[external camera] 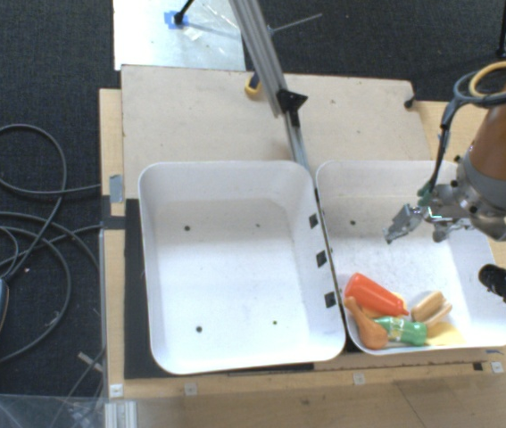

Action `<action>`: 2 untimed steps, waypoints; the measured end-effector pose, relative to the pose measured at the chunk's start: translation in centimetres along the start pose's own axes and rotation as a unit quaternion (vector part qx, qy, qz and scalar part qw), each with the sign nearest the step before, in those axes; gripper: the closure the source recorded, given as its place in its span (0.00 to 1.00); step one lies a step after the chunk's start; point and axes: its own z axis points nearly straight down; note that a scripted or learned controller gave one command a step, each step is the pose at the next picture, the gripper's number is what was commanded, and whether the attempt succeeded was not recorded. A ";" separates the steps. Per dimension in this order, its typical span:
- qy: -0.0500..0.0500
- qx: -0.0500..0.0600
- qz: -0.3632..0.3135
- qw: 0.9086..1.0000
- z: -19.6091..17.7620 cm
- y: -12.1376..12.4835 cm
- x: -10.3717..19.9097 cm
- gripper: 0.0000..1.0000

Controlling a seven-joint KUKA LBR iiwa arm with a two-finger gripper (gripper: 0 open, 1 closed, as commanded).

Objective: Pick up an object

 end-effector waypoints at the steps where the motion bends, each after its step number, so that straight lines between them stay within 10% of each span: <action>1: 0.000 -0.002 0.001 1.000 -0.2 0.1 0.0 0.00; 2: 0.000 0.000 0.002 1.000 4.3 -0.6 0.3 0.00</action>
